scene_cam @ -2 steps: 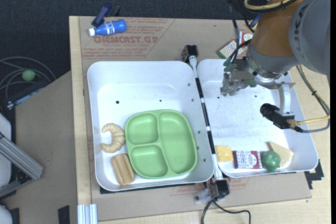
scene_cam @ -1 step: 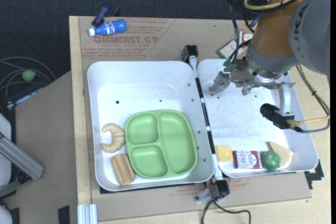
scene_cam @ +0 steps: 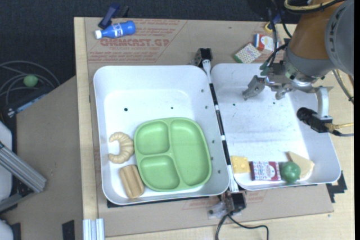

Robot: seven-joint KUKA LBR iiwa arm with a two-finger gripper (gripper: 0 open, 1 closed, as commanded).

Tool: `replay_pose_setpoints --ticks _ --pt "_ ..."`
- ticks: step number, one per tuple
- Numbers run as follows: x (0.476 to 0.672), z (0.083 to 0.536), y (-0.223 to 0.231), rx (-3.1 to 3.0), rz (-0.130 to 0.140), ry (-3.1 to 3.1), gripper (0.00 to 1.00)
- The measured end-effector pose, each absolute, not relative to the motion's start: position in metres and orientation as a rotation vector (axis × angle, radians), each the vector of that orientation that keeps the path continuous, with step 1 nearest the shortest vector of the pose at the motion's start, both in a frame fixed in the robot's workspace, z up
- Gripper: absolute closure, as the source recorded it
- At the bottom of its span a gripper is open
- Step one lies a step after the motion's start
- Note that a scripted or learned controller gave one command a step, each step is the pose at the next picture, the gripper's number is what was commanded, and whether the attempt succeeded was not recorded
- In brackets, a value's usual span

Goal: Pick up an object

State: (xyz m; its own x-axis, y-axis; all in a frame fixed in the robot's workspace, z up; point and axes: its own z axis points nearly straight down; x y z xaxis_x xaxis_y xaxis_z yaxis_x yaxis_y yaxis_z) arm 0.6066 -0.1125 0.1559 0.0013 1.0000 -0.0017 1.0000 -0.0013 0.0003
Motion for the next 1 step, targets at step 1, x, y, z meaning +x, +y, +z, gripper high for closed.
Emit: replay_pose_setpoints --ticks 1 --pt "0.6047 0.0836 -0.0913 2.222 -0.002 2.224 0.0"
